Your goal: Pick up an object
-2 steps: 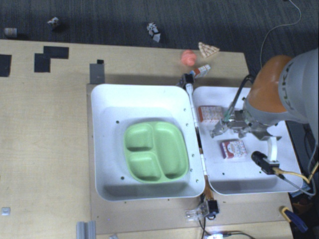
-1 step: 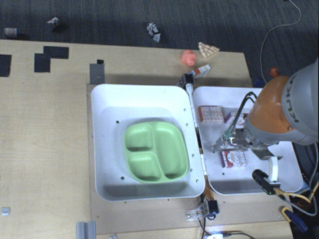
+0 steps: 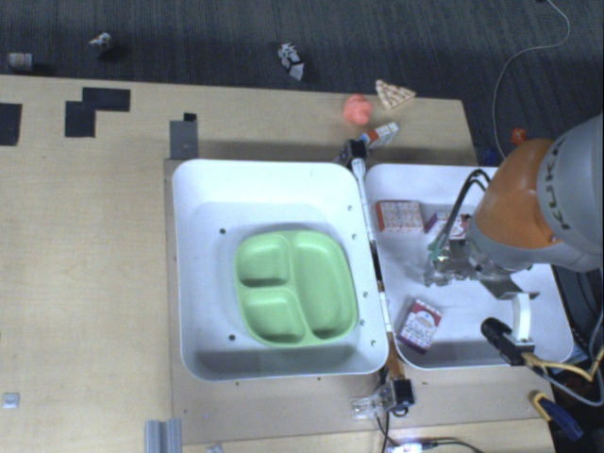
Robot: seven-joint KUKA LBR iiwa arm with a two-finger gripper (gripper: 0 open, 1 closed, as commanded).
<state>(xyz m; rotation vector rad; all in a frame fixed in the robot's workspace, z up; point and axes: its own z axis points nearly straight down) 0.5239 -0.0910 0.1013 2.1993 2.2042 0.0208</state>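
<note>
Camera view from above the bench: a green divided tray (image 3: 294, 287), its three compartments bare, lies flat in the middle of the left white bin (image 3: 203, 281), the largest item on show. To its right, across the shared rims, the right white bin (image 3: 396, 253) holds a scatter of small goods. A red-and-white carton (image 3: 420, 325) lies tilted near that bin's front wall, well apart from a pale pink-and-white box (image 3: 399, 216) resting flat toward the back. Just beside that box, a small purple-tinted packet (image 3: 438, 222) is partly hidden by the arm's cabling.

The grey arm (image 3: 566, 206), with its orange band (image 3: 514, 206), reaches over the right bin from the right, and the gripper (image 3: 442, 270) hangs low between the pink box and the red carton, touching neither so far as can be seen. Whether it is apart or together cannot be told at this slant; nothing is visibly clamped in it.

Behind the bins, on the bench's far edge, lie a pink ball (image 3: 357, 110), a toy pizza slice (image 3: 394, 94) and a small red-and-white tube (image 3: 381, 135).
</note>
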